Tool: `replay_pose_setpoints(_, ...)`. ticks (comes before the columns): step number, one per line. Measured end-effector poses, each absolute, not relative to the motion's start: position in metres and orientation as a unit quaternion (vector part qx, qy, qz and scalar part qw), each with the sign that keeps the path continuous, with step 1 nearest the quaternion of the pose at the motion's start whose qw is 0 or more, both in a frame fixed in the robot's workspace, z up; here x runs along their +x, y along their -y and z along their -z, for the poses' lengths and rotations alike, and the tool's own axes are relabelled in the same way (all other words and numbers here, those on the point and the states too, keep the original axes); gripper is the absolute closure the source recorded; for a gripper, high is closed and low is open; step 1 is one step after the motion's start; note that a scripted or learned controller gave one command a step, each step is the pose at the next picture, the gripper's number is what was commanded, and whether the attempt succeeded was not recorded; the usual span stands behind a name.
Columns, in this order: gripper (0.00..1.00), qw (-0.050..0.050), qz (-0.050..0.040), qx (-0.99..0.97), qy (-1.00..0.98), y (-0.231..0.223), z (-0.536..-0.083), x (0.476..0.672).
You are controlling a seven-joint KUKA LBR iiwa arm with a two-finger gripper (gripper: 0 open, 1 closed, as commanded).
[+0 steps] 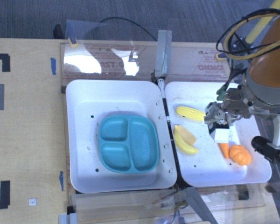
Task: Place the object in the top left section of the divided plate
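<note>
the gripper [219, 124] is hanging over the middle of the right bin [256, 171]; whether it is spread or pinched, i cannot tell. the corn cob [190, 113] is lying just beside it, the banana [184, 140] by the bin's left wall, the carrot [238, 154] toward the bin's near right corner. the blue divided plate [129, 143] is sitting in the left bin [79, 125].

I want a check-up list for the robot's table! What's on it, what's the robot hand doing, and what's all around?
Surface: two white bins side by side, left bin, right bin, on a wooden bench.
Job's things: blue divided plate in the left bin, nothing on it.
Clutter: corn cob, banana and carrot in the right bin.
Grippers: gripper over the right bin, between corn cob and carrot; finger state unclear.
Cables: black cable behind the left bin; cable loops on the arm.
Surroundings: grey carpet.
</note>
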State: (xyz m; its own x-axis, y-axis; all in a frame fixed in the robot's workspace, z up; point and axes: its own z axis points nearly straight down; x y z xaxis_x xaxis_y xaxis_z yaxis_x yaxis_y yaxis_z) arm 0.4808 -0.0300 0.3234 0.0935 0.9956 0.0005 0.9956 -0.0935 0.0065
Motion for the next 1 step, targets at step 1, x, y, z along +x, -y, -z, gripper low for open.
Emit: replay_pose_setpoints(1,1.00,-0.003,0.0037,0.764,-0.645,0.0489,-0.2001,0.4773)
